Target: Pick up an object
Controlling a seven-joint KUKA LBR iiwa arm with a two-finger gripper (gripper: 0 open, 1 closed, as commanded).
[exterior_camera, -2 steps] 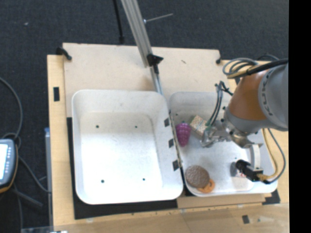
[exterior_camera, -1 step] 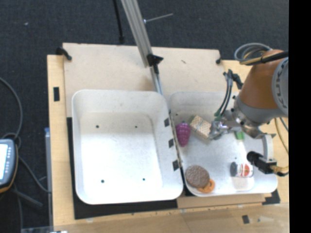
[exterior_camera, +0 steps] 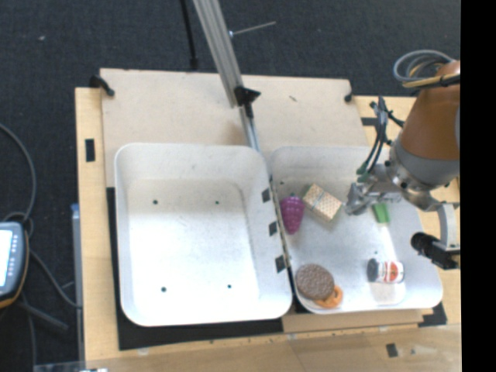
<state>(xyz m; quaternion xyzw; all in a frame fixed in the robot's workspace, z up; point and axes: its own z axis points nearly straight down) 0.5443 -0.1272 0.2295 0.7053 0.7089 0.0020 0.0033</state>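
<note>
Right bin [exterior_camera: 434,289] contents: tan block [exterior_camera: 322,202] tilted, purple piece [exterior_camera: 292,212] by left wall, brown disc [exterior_camera: 314,281] on orange piece [exterior_camera: 333,298], green item [exterior_camera: 381,211], red-white item [exterior_camera: 386,271]

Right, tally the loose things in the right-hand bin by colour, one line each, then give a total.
Purple: 1, the purple object
Tan: 1, the tan block
Green: 1, the green piece
Brown and orange: 1, the brown disc
Red, white and dark: 1, the small container
Total: 5
</note>
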